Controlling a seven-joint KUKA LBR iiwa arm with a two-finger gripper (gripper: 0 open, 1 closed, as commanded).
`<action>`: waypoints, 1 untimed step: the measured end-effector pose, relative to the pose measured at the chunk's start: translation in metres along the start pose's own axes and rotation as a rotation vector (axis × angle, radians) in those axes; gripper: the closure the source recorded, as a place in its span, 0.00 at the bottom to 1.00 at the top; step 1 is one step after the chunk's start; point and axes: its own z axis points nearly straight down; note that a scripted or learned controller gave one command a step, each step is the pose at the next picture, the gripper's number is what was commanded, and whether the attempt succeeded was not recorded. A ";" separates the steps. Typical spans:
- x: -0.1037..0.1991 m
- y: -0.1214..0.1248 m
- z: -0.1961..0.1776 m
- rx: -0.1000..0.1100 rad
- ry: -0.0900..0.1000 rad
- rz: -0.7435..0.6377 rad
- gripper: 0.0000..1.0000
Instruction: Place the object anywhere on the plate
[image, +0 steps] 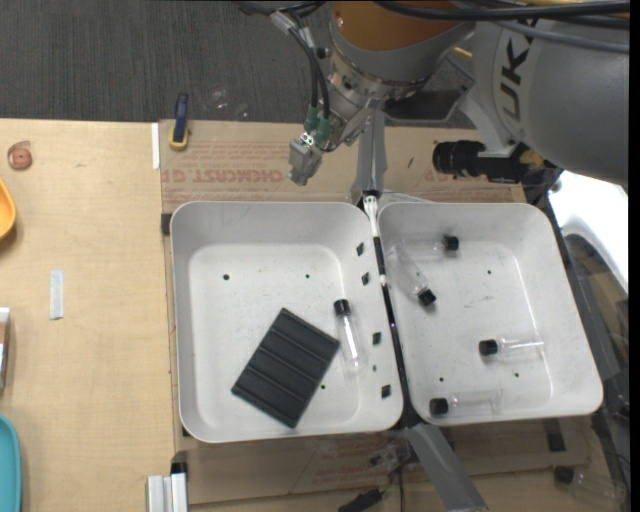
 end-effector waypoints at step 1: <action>-0.015 0.052 -0.022 0.001 0.001 -0.132 1.00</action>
